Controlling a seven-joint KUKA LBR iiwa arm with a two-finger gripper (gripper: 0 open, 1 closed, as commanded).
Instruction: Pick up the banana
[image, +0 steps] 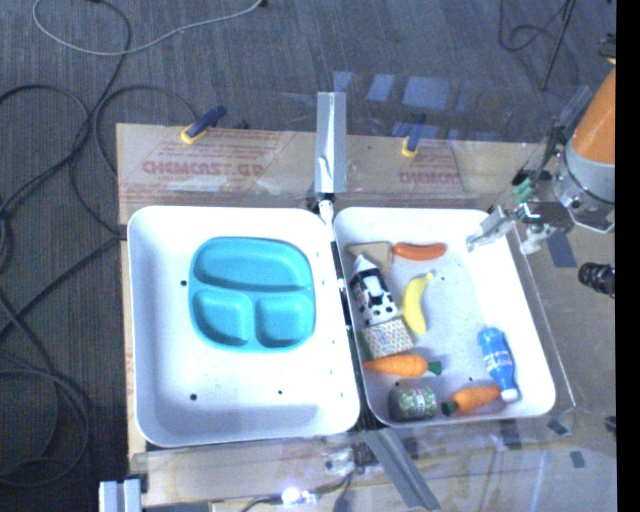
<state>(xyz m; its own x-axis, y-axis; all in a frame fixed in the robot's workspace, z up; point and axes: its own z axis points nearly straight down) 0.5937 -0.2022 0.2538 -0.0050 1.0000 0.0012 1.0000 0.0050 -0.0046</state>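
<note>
— While I hung over the upper right rim of the right bin (535, 300), what lay nearest the camera?

— Along that bin's bottom edge sat a dark green can (413, 402), and just beside it a small carrot (474, 398) — its tip touching the cap end of a blue bottle (496, 360).

— And above those?

— A bigger carrot (399, 366) lay across the floor, with a patterned packet (383, 338) above it and a black-and-white carton (372, 295) leaning by the left wall.

— Where was the banana?

— The banana (414, 303) lay near the bin's middle, just right of the carton, running top to bottom. A red sausage (420, 250) lay crosswise beyond it, apart from it.

— And your gripper?

— My gripper (490, 232) sat at the far right rim, well apart from the banana — whether its fingers were spread or closed, I could not tell. It held nothing I could see.

— The other bin?

— The left bin (150, 330) carried a blue divided tray (253, 291).
</note>
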